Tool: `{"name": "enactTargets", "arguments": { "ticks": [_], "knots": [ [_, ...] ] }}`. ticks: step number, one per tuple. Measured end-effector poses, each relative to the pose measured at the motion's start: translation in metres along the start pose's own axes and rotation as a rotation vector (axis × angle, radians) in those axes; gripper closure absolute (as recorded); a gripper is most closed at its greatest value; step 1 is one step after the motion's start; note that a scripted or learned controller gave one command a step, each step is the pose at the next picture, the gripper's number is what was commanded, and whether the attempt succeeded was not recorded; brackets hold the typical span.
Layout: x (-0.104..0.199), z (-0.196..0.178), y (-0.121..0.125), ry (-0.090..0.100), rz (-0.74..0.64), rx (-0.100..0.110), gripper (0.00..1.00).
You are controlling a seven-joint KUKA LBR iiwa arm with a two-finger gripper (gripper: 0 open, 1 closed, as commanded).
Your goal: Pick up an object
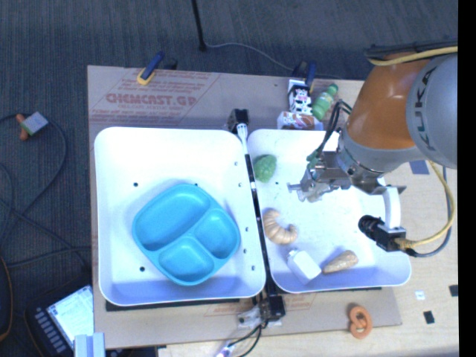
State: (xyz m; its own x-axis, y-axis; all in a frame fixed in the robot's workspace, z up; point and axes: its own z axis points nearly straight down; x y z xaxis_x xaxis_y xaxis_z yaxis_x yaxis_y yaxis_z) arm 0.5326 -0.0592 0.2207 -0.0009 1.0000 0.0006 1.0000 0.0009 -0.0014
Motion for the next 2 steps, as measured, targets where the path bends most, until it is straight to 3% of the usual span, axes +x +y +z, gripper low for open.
{"name": "enactTargets", "arguments": {
  "ticks": [1,2],
  "knots": [
    [0.018,-0.009,-0.049,0.0,0.001,0.001,1.0],
    [0.036,0.037,0.007,-0.001,0.001,0.001,1.0]
  ]
}}
